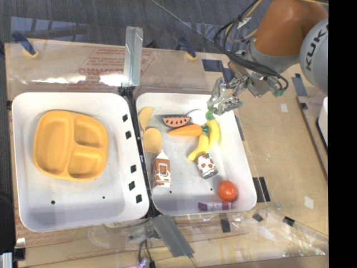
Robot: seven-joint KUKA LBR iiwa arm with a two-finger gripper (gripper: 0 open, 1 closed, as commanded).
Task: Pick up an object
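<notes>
Floor: dark grey carpet (67,4) along the top edge.
Bench: tan board surface (279,144), clear plastic sheeting (72,66) taped over it, glare patches.
Tape: dark strips (262,188) at the sheet's corners.
Light: even, overhead.

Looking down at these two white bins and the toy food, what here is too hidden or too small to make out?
- Two-finger gripper, camera view: too small and cluttered by cables to tell open from shut.
- Small brown-and-white carton: its print is too small to read.
- Flat purple packet: lies against the right white bin's front wall; label unreadable.
- Grey arm with orange band: cut off by the top edge.
</notes>
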